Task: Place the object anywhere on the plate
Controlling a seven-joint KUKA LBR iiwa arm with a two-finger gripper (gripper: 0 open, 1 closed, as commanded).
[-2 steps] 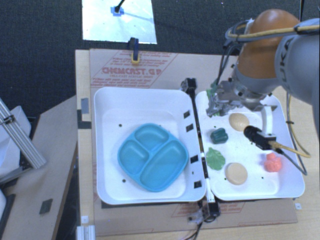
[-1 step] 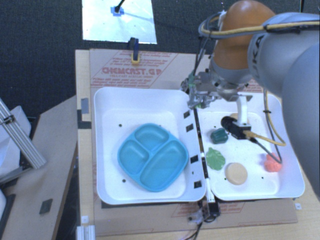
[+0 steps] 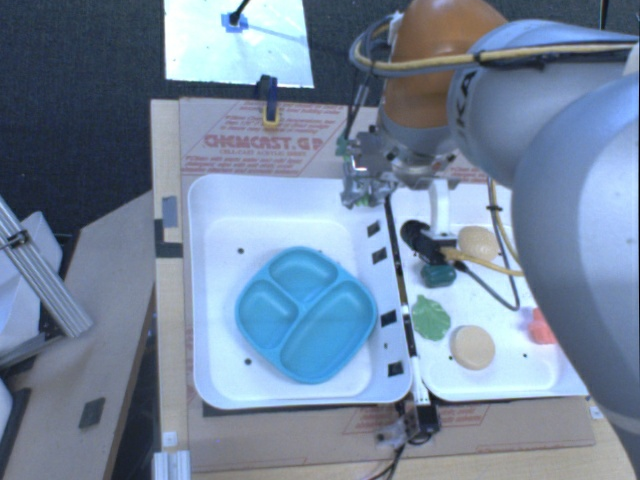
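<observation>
Plate (image 3: pixel 307 313), blue w/ compartments, sits in left bin (image 3: pixel 215 218), nothing on it. Jaws (image 3: pixel 360 193) hover at the divider's far end, so plate lies down-left of them, near. Can't tell their state, nor whether anything's held. Loose items (image 3: pixel 471 346) are in right bin (image 3: pixel 505 386).

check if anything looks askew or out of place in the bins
Nothing looks spilled or damaged. The blue plate lies flat but turned at an angle in the left bin. The food pieces sit scattered in the right bin.
</observation>
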